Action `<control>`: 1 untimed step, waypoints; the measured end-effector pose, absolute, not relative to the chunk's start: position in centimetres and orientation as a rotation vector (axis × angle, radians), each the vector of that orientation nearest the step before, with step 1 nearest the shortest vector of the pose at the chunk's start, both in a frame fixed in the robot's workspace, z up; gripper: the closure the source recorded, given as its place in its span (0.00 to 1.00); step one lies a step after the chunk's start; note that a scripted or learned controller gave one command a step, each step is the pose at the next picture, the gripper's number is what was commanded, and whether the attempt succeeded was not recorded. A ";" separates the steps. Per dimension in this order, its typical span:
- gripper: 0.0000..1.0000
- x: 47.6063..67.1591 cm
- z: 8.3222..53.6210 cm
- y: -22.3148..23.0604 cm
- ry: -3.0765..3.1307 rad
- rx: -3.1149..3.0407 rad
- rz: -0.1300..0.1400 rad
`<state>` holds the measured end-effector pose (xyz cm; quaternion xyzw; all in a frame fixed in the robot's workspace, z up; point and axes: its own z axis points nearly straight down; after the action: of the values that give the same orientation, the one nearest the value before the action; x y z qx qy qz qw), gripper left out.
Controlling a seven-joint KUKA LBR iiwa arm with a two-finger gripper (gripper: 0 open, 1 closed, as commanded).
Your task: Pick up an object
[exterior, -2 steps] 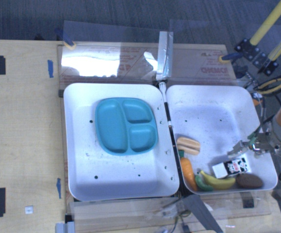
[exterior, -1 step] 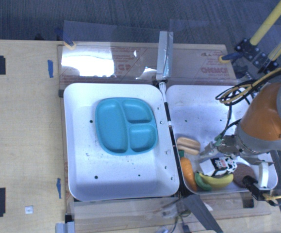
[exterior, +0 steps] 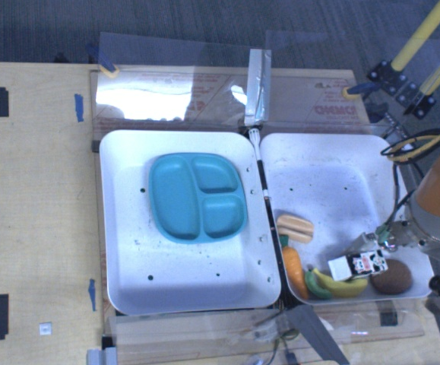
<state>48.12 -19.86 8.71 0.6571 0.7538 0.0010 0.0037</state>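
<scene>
Banana [exterior: 340,284], yellow with a green end, lying curved along the near wall of the right bin [exterior: 318,173], among the other objects crowded into that bin's near corner. Just left of it, touching, a carrot [exterior: 292,269], orange, lying lengthwise against the bin's left wall. Beyond the carrot, a bun [exterior: 295,228], tan and pale, slightly apart from the rest. Right of the banana, a brown kiwi [exterior: 391,277] close to the near right corner. On top of the banana, a small white piece [exterior: 359,265] with black and red marks; impossible to tell whether loose or belonging to the tool. Just above that piece, the gripper [exterior: 374,247], low over the objects, reaching in from the right with the arm [exterior: 438,196] and its orange band behind; open or closed cannot be told, and nothing clearly held. In the left bin [exterior: 128,268], a blue tray [exterior: 197,196] with three compartments, flat near the middle. Around both bins, the pale wooden bench [exterior: 30,204]; behind them, a clear sheet [exterior: 166,97] catching glare.
</scene>
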 end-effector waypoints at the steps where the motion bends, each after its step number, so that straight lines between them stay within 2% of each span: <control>1: 0.00 49.2 8.8 -14.3 2.108 2.321 0.008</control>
<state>49.24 -14.29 8.75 0.7403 0.6723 0.0026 0.0031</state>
